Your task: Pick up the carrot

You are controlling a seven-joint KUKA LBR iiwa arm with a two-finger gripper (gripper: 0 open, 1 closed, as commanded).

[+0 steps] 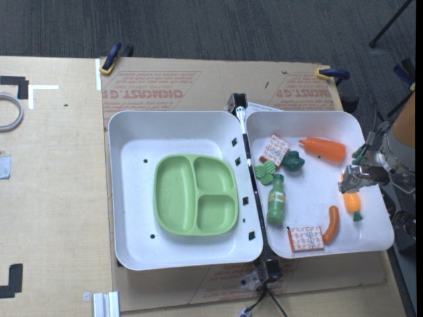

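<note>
Claw (351, 180) hangs near the right bin's (317, 127) right wall, finger state unclear, above a small orange piece (354, 202); carrot (324, 148) lies apart.

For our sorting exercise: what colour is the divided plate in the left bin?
Light green, seen plainly in the camera view: the divided plate has three compartments.

Camera: one, fixed above my bench, looking down at a slant. Range: far enough to take in both white bins whole, the left bin (125, 197) and the right bin (377, 233), with cardboard (165, 88) beneath them, the wooden benchtop (53, 210) to the left and dark floor (198, 12) along the top. My arm (404, 134) enters at the right edge.
</note>
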